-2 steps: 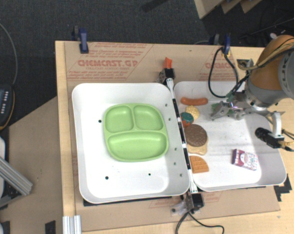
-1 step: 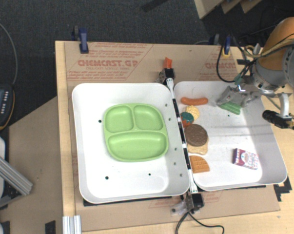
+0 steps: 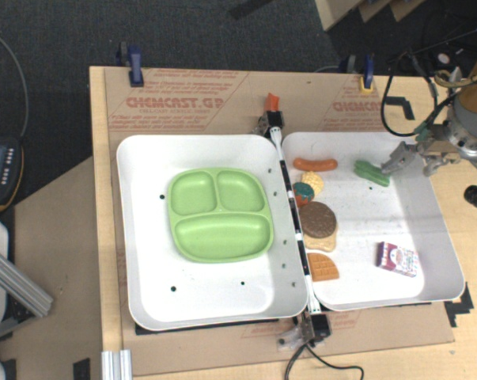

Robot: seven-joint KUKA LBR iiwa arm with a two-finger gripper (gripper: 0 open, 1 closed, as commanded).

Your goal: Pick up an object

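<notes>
Two white bins sit abreast; the gripper hovers at the right bin's two o'clock beside a green piece, its grip state indiscernible.

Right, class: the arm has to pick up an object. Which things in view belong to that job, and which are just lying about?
Belong to the job:
gripper
green block, beside the gripper
sausage
brown round patty
waffle piece
purple packet
right bin

Just lying about:
green divided plate
left bin
blue clamps
</notes>
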